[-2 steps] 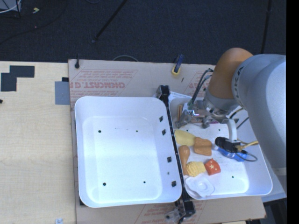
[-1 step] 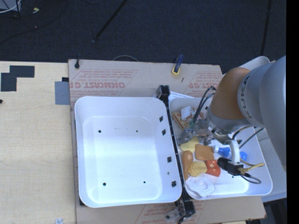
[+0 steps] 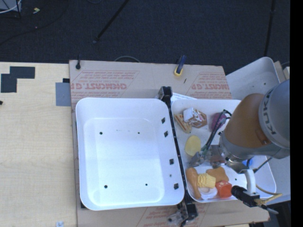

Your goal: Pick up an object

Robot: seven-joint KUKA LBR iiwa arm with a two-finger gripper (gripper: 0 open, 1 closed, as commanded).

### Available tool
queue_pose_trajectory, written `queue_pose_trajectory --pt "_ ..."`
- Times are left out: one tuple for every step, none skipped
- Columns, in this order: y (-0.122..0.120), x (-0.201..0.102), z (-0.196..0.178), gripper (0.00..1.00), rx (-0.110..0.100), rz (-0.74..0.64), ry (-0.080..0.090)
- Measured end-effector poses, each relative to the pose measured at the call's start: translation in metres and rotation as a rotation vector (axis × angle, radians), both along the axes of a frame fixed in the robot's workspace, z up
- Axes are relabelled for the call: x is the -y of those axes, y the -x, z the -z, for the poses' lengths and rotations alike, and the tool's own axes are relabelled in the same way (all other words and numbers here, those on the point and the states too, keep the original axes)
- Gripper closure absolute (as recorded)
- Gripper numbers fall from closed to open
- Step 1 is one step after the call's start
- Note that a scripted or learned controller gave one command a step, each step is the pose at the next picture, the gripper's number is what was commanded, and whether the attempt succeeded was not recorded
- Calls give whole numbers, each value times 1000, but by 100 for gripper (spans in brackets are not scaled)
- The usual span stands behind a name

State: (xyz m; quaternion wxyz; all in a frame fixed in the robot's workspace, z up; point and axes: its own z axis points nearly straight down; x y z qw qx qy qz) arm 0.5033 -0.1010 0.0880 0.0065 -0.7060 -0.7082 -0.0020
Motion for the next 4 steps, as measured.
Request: queue_pose_trajectory --pt "-89 0 0 0 11 0 12" --pt "-85 1 -9 100 1 4 10" --pt "-79 47 -53 100 7 7 14" --pt "-68 36 3 100 3 3 11"
